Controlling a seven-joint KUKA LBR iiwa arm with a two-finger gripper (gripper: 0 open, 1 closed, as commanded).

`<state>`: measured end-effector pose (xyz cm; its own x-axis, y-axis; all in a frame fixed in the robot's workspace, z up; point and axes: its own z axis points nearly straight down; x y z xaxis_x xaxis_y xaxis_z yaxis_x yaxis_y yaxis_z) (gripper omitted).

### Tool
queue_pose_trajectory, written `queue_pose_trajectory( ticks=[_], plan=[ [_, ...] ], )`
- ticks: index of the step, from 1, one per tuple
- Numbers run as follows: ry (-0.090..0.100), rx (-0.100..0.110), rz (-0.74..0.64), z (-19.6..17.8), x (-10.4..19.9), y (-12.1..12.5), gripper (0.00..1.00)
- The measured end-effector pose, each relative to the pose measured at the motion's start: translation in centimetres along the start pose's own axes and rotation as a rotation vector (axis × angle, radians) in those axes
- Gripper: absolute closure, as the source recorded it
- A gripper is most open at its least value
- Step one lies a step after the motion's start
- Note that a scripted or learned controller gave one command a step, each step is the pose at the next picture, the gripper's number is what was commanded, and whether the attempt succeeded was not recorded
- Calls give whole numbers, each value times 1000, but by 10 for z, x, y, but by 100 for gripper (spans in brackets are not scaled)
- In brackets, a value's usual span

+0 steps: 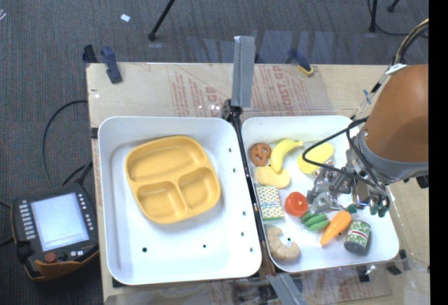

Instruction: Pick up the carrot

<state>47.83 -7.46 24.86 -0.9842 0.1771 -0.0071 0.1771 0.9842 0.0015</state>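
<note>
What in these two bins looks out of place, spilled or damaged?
Nothing stands out. The yellow divided plate lies flat in the left bin. The toy foods, among them the carrot, banana and tomato, lie loosely in the right bin, none spilled out.

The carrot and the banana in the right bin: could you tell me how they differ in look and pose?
The carrot is orange and straight, tapering to a point; the banana is yellow and curved. The carrot lies near the bin's front, beside a small can, close under the gripper; the banana lies toward the back, beside a brown cookie. Both lie flat in the right bin.
</note>
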Motion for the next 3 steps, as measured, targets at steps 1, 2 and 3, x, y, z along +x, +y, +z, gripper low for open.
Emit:
queue_pose_trajectory(
  ticks=[1,2,3],
  plan=[
    [10,-2,-287,62,-8,-61,100],
    [8,-1,-288,61,-8,-61,0],
    [12,-1,-73,163,-40,-68,0]
  ],
)
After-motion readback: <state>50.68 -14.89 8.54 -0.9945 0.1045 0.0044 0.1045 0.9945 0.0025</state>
